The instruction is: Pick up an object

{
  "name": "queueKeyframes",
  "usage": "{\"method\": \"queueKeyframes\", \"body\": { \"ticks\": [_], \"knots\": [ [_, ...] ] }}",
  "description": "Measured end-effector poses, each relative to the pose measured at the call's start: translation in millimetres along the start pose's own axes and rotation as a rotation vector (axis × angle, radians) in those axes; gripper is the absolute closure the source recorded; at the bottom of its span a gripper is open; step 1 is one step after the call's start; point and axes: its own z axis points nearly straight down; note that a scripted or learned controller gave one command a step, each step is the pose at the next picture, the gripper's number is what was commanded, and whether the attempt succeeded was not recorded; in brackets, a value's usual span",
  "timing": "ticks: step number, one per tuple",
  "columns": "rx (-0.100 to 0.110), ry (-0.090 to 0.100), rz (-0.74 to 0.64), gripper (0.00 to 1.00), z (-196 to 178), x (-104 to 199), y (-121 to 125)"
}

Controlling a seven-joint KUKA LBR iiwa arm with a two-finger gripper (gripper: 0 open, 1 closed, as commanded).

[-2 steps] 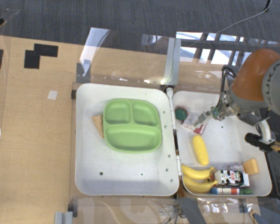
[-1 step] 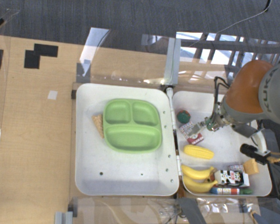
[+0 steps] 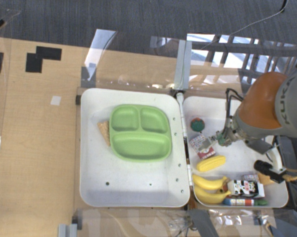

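Bananas [image 3: 210, 188] near edge of right bin [image 3: 283, 201], clutter packed | my gripper [image 3: 223, 138] low beside red-white packet [image 3: 201, 145], lining up | grip state: can't tell

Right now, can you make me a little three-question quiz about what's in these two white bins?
1. True or false: the green divided plate lies in the left bin.
2. Which is nearest the gripper? A) bananas B) small red-and-white packet C) cracker
3. Fill in: the round red-and-green thing sits in the ___ bin.

Key: 1 true. 2 B; the packet lies just beside the gripper in the right bin. 3 right.
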Motion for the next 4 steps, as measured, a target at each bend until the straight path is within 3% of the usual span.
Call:
{"method": "queueKeyframes", "body": {
  "ticks": [1, 2, 3, 4],
  "knots": [
    [-0.001, 0.003, 0.041, 0.0, 0.2, 3.3, -15.8],
    [0.019, 0.013, 0.398, 0.0, 3.9, -1.5, -8.4],
    [0.015, 0.004, 0.312, 0.0, 4.2, 3.5, -4.1],
    [0.007, 0.006, 0.306, 1.0, -8.0, 5.4, 0.8]
  ]
}}
